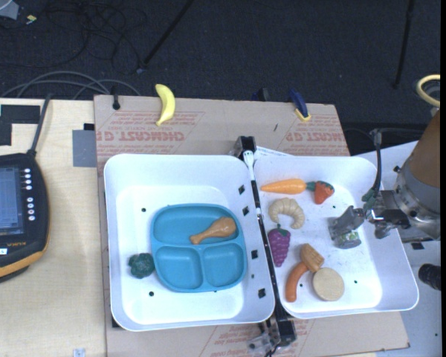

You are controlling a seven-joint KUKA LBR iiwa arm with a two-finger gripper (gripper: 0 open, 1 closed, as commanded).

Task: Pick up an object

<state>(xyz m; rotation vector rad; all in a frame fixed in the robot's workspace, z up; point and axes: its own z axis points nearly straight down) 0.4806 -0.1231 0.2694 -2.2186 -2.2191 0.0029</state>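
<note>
Your gripper (347,227) hovers low over the right bin (390,292), right of the croissant (287,211); you cannot tell its finger state. Carrot (284,187), strawberry (322,191), grapes (278,245) and sausage (295,280) lie nearby.

You see a dark floor (230,36) strewn with black cables (67,47) toward twelve o'clock. At nine o'clock the pale wooden bench (67,288) carries a control pendant (11,214); brown cardboard (208,129) covers the centre.
</note>
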